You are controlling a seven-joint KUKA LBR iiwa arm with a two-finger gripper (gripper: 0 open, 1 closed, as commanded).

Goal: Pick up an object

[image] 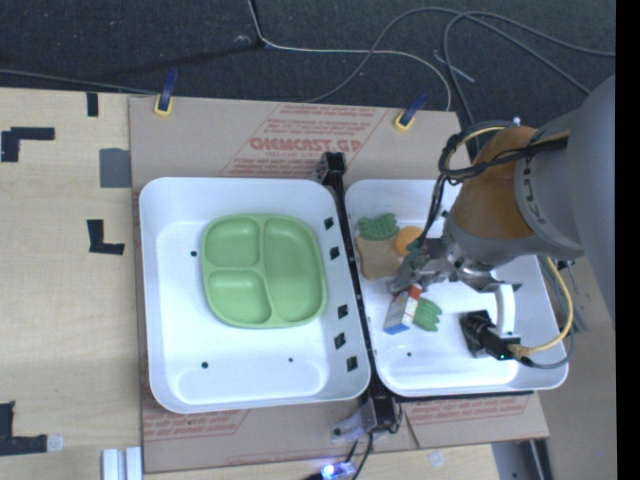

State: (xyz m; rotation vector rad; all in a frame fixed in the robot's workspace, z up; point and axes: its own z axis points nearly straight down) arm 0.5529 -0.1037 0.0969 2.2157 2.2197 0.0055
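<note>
End effector point(412, 280), closure not discernible, is poised in the right bin point(540, 373); the small box point(401, 315) lies directly below-left, long axis near-vertical in view.

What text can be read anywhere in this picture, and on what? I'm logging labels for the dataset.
"CHEMCAST GP": red print on the brown board under the two bins, seen upside down and blurred, so this reading is uncertain.
Smaller red print lines around it and along the board's front edge: too blurred to read.
The small box in the right bin: no legible marking.
</note>
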